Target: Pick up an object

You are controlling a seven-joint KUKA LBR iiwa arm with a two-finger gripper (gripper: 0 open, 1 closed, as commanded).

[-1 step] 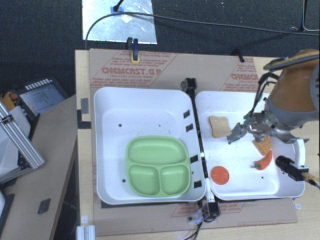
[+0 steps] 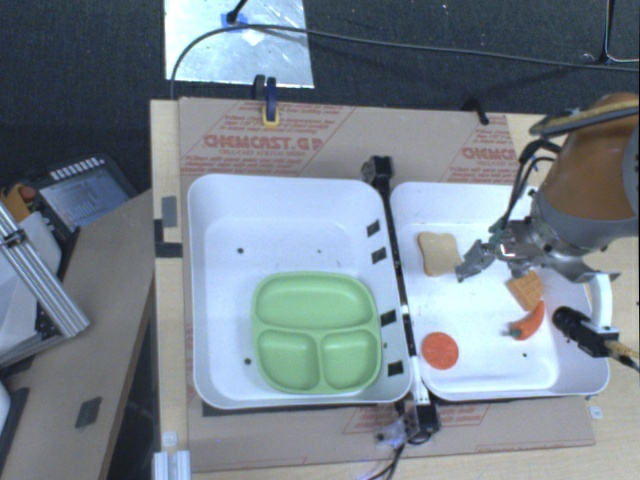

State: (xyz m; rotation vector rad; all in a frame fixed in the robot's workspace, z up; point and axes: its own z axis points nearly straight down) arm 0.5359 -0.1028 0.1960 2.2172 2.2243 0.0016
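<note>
1. Two white bins sit side by side on a brown board. The left bin (image 2: 215, 218) is a bit bigger than the right bin (image 2: 480, 373).
2. A green plate (image 2: 315, 330) lies in the left bin, near the front. It has three parts: one long part at the back and two small parts at the front.
3. The right bin has four small things in it.
4. A tan piece like bread (image 2: 437, 252) lies near the back left of that bin.
5. A round orange disc (image 2: 439, 349) lies near the front left, close to the wall between the bins.
6. An orange-brown chunk (image 2: 525, 288) lies more to the right, partly under the arm.
7. A thin red-orange curved piece (image 2: 530, 322), like a chili, lies just in front of the chunk. Whether the two touch cannot be told.
8. The arm (image 2: 595, 183) comes in from the right, with its orange band showing over the right bin.
9. The gripper (image 2: 478, 259) hangs over the middle of the right bin. It sits just to the right of the bread piece and to the left of the chunk.
10. The grey gripper parts are dark and blurry, so it cannot be told how the gripper is set. Nothing can be seen held in it.
11. A black clip (image 2: 378, 170) sits at the back where the two bins meet.
</note>
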